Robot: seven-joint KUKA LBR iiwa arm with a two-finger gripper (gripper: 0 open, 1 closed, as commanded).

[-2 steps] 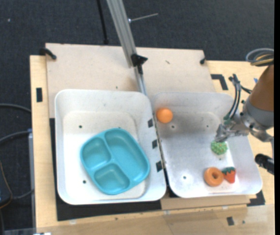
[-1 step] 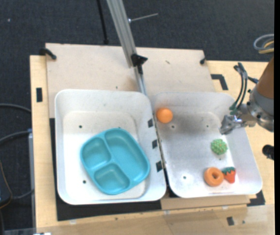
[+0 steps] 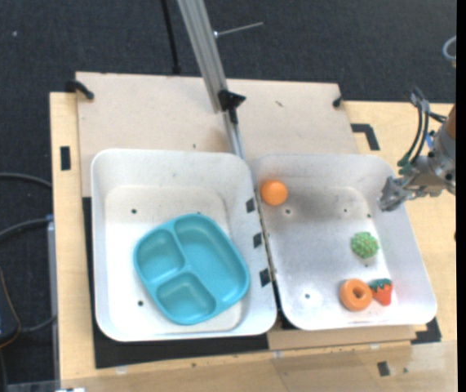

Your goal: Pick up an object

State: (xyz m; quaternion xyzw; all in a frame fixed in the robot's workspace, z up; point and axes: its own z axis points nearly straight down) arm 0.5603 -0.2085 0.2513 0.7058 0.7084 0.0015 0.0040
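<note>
Gripper (image 3: pixel 394 194) at right bin's (image 3: pixel 322 305) upper right rim; finger state cannot be determined. Right bin holds orange ball (image 3: pixel 274 193), green ball (image 3: pixel 364 245), orange ring (image 3: pixel 355 294), red toy (image 3: pixel 382 291). Left bin (image 3: pixel 118 219) holds teal divided tray (image 3: pixel 190 268). No legible writing.

Standing here, the right bin (image 3: pixel 314 219) has loads of open floor through its middle and left half. The orange ball (image 3: pixel 274 193) sits alone by the top-left corner, hard against the wall there. Down the right side it gets busier: green ball (image 3: pixel 365 245) by itself, then the orange ring (image 3: pixel 355 294) and the red toy (image 3: pixel 383 291) touching each other near the bottom wall. The left bin (image 3: pixel 135 178) is mostly blocked by the teal divided plate (image 3: pixel 190 266); only a strip along its top stays free. A slanted metal pole (image 3: pixel 208 55) hangs over the gap between the bins at the back.
</note>
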